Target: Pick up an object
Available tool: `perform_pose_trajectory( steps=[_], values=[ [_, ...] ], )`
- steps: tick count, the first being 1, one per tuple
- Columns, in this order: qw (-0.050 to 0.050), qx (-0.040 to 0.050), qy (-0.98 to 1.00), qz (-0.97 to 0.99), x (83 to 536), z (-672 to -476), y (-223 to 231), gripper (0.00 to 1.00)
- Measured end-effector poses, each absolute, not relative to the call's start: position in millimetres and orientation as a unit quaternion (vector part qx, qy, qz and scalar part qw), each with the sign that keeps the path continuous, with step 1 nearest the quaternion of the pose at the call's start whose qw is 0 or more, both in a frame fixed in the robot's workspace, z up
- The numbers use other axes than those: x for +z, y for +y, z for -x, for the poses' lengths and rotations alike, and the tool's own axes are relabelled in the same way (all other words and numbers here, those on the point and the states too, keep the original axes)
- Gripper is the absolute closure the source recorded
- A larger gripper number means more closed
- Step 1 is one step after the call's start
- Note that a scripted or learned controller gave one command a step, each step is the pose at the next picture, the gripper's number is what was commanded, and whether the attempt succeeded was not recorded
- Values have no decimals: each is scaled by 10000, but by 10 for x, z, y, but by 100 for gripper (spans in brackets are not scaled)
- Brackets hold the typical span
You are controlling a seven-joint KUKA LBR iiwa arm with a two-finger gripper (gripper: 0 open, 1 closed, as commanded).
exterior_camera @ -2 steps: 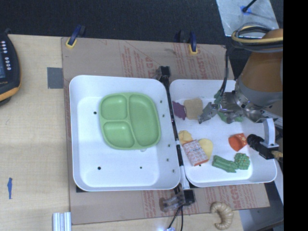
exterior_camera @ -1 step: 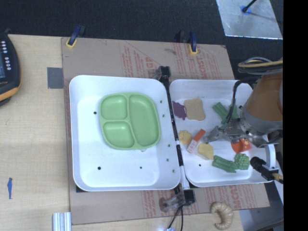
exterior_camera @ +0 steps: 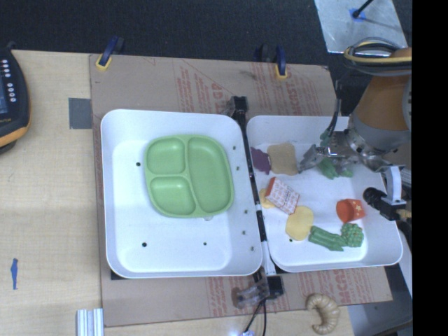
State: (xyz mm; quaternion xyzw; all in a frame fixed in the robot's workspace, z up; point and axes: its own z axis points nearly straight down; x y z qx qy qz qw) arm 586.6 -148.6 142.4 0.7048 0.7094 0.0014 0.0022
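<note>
My gripper [exterior_camera: 327, 158] hangs low over the back of the right bin [exterior_camera: 378, 257], under the arm's orange band. A small green item [exterior_camera: 327, 169] lies right beneath it, partly covered by the gripper. To its left are a tan bread slice [exterior_camera: 283, 158] and a purple piece [exterior_camera: 260, 161]. Nearer the front lie a red-and-white packet [exterior_camera: 282, 196], a yellow piece [exterior_camera: 299, 222], a green vegetable [exterior_camera: 336, 238] and a red piece [exterior_camera: 350, 209].
The left bin [exterior_camera: 126, 250] holds a green divided plate [exterior_camera: 189, 175]. A croissant-like toy [exterior_camera: 324, 311] lies on the cardboard in front of the right bin. A black clamp bar [exterior_camera: 250, 180] runs between the bins. A controller [exterior_camera: 10, 96] sits at the far left.
</note>
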Motion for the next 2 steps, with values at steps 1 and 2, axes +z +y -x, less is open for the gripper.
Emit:
perform_pose_trajectory(
  steps=[1,2],
  values=[
    [12,-4,7074,-7068,1636,-5962,-1969,0],
    [56,10,7080,-7062,944,-4980,-2145,0]
  ],
)
